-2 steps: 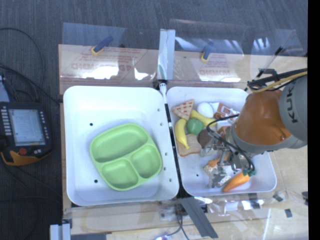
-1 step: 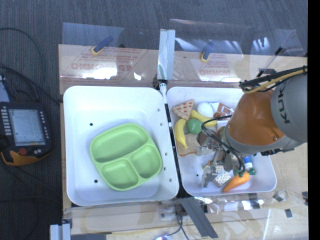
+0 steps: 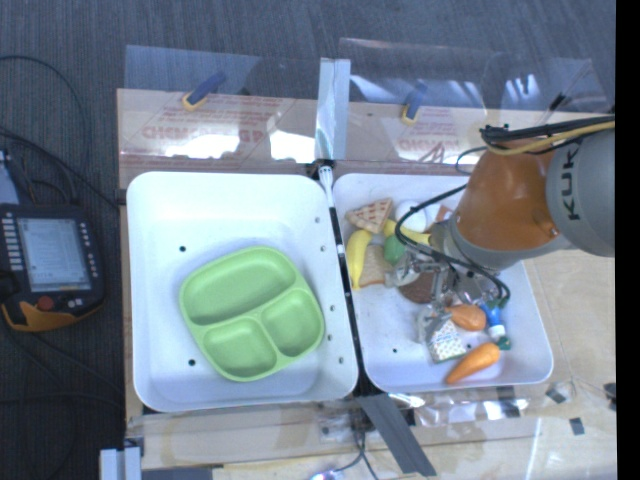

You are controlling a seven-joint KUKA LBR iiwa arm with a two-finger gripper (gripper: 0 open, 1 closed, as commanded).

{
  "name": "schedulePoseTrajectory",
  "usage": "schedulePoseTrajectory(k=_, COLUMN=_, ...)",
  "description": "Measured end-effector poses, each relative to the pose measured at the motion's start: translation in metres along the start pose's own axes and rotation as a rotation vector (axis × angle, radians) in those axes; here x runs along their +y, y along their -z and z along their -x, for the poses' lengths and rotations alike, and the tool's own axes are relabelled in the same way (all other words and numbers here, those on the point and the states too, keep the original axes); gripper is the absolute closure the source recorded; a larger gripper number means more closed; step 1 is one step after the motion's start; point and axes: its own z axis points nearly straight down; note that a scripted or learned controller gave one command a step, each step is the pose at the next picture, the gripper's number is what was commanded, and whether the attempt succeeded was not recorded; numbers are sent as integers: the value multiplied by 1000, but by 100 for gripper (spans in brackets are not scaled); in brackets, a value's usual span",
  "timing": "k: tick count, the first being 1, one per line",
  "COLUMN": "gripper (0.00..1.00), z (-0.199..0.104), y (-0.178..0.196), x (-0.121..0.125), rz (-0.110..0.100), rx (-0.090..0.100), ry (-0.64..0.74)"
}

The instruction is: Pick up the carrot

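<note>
Bench (image 3: 140, 133) bearing two white bins (image 3: 160, 208)

Grey arm (image 3: 590, 193) reaching in from right — orange band above wrist, gripper (image 3: 440, 303) pointed down.

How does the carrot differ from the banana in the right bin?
The carrot is orange with a green tip; the banana is yellow. The carrot lies at a slant near the bin's front right corner, while the banana stands lengthwise against the wall beside the other bin. The carrot lies apart; the banana touches the toast. Both are small toy foods.
</note>
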Motion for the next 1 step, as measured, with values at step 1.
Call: schedulePoseTrajectory(k=1, gripper=0, z=-45, y=2, x=-4, rz=3, rx=1, ry=-205)
